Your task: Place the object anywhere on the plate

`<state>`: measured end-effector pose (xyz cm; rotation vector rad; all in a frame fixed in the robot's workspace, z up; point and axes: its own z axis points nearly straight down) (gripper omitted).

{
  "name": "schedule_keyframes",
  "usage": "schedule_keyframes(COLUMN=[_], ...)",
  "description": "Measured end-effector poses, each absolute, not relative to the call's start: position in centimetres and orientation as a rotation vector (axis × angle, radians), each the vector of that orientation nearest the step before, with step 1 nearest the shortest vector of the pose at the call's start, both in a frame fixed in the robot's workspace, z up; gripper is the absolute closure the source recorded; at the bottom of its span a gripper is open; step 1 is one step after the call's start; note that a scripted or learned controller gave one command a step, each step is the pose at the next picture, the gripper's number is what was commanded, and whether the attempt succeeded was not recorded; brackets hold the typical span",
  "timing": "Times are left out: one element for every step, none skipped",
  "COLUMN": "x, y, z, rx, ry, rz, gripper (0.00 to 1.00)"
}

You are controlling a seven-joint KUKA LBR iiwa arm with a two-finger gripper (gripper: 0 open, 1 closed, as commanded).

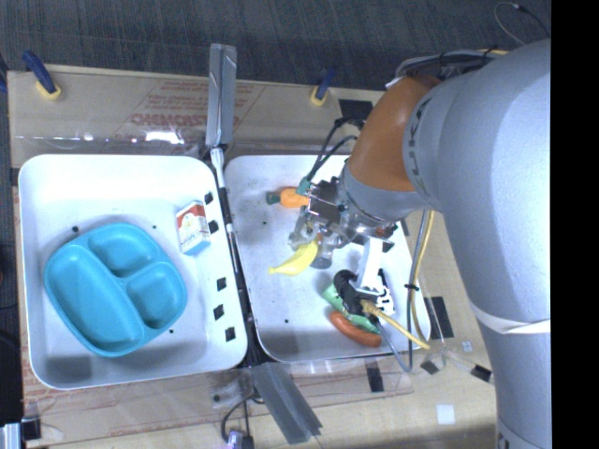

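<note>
A blue divided plate (pixel 112 288) lies in the left bin (pixel 56 181). In the right bin (pixel 253 251), a yellow banana (pixel 292 262) rests near the middle. My gripper (pixel 314 243) hangs right above the banana's upper right end, close to it or touching it. An orange carrot (pixel 290 197) lies just behind the gripper, partly hidden by the wrist. The grey arm with its orange band covers the right part of that bin.
A small red, white and blue carton (pixel 193 227) stands in the left bin next to the plate's far right edge. A green item (pixel 333 297) and a red-orange sausage-like item (pixel 354 327) lie at the right bin's front right.
</note>
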<state>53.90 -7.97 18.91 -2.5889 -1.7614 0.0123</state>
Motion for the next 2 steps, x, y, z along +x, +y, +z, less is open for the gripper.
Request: schedule_keyframes(x=[52.9,57.2], y=[0.0,8.6], z=[18.9,18.9], rx=[-2.579,-2.392], ry=[-1.782,-2.033], rz=[0.012,0.006], gripper=[1.00,1.00])
